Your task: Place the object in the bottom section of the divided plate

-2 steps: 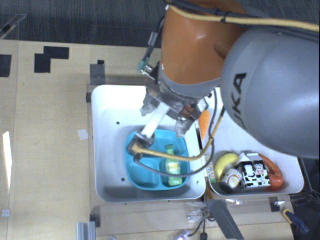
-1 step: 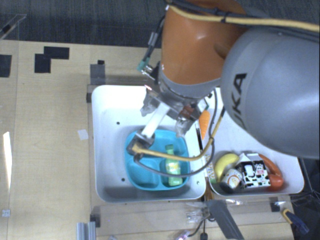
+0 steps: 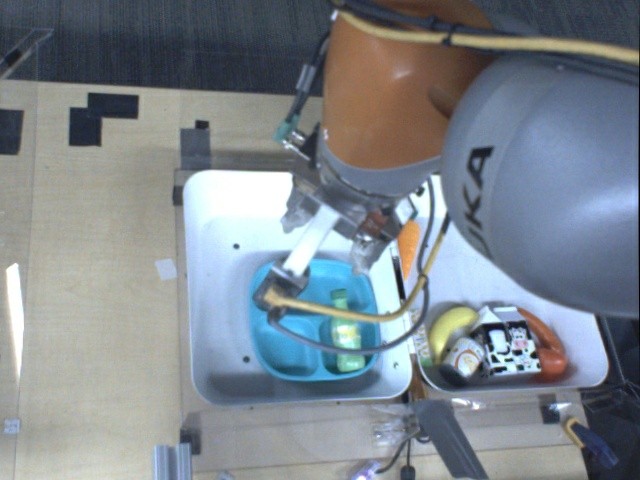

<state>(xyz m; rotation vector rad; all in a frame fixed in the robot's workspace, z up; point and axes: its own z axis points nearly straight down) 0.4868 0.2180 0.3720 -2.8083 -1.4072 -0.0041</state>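
One blue divided plate (image 3: pixel 290 353), partly under the end effector (image 3: pixel 348 248).

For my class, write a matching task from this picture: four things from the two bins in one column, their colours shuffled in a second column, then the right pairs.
Things:
1 divided plate
2 banana
3 box
4 piece lying in the plate

Colours:
a yellow
b green
c black and white
d blue

Pairs: 1-d; 2-a; 3-c; 4-b
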